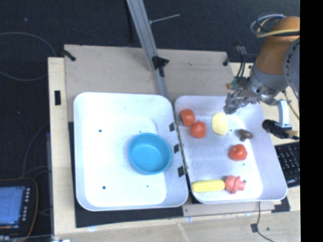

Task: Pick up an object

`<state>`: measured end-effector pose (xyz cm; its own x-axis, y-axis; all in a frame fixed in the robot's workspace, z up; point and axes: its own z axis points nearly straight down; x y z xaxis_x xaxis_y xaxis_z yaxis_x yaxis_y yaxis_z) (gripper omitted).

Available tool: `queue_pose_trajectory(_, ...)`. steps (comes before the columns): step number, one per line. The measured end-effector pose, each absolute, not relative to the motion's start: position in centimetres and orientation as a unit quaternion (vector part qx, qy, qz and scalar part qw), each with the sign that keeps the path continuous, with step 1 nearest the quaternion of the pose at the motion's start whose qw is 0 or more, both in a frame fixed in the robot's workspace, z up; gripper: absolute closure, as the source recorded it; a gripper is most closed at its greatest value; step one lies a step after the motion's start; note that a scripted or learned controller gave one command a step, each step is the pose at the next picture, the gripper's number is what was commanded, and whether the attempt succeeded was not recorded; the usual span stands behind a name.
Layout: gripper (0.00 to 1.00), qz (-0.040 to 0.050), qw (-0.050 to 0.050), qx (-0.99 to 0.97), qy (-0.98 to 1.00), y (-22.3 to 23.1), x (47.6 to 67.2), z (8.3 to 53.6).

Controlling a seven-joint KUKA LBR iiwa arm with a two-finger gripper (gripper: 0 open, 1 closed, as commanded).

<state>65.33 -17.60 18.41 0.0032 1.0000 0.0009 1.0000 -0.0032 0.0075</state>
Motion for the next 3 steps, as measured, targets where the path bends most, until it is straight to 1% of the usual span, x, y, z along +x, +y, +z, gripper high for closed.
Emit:
queue_pose_trajectory(2, 1.00, 0.0028, 0.003, 0.705, 0.709, -17.8, 65.6, 29.7)
queue_pose_trajectory(3, 1.00, -0.0007, 0.000, 0.705, 0.709, -13.2, 64.1, 28.0)
